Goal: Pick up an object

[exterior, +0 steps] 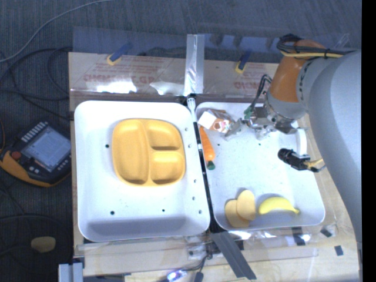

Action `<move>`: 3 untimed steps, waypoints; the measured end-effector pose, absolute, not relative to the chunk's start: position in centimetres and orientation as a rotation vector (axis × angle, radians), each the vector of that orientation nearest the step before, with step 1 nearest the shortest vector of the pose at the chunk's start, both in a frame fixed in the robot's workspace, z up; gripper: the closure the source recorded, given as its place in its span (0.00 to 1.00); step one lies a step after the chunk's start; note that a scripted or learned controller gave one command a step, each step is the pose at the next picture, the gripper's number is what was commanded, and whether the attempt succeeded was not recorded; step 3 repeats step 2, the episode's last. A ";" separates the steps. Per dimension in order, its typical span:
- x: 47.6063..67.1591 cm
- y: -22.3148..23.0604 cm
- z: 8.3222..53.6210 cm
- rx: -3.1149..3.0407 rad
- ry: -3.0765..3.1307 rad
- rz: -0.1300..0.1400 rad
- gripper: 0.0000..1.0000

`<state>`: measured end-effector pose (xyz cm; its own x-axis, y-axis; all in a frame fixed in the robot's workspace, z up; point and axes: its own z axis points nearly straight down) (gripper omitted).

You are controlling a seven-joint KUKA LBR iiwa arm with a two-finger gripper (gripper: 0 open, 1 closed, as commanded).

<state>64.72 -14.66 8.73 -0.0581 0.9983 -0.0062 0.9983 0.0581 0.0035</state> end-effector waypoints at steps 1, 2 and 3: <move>63.4 -15.8 10.7 2.124 2.312 -0.011 0.00; 56.2 -14.0 20.2 1.950 2.462 -0.006 0.00; 56.2 -14.0 20.2 1.950 2.462 -0.006 0.00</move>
